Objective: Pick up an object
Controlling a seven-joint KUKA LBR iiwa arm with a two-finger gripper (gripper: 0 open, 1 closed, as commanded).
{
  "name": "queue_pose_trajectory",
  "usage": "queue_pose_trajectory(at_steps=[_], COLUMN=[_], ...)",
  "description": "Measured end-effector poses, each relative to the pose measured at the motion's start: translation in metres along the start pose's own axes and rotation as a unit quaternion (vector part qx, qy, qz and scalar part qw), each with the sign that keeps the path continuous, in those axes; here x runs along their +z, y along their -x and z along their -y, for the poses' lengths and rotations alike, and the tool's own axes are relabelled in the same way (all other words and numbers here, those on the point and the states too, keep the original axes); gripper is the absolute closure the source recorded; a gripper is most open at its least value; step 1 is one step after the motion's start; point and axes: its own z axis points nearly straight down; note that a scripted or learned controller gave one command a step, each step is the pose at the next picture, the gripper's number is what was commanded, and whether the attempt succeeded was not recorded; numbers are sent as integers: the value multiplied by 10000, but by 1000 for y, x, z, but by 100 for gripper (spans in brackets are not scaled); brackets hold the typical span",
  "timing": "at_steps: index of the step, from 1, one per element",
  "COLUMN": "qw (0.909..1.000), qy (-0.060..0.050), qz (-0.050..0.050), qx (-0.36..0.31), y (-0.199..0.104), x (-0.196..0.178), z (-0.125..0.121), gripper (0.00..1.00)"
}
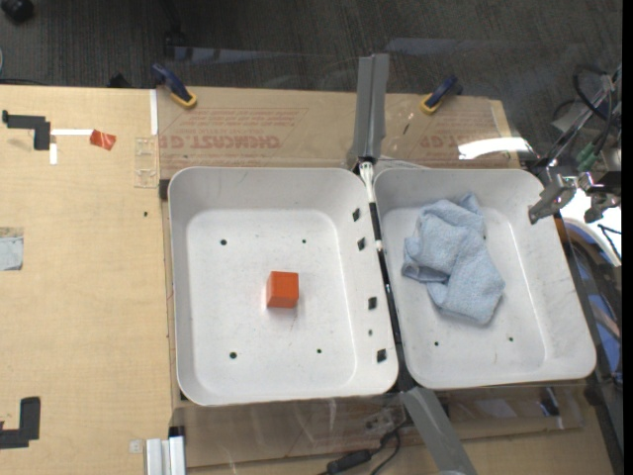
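Two shallow white bins sit side by side: the left bin and the right bin. A crumpled pale blue cloth lies in the right one; a small orange-red block rests near the left one's middle

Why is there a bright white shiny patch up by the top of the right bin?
In the camera view, that is glare: light bouncing off a clear sheet over the cardboard behind the right bin. The orange block and the blue cloth look sharp with soft shadows; the gripper at the right edge is blurrier.
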Motion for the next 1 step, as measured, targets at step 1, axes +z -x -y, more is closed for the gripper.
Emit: queue_pose_trajectory(at_steps=[1], qw=[10000], qy=[-2], qz=[-7], qx=[83], y=[-17], x=[133], z=[76], gripper=[0])
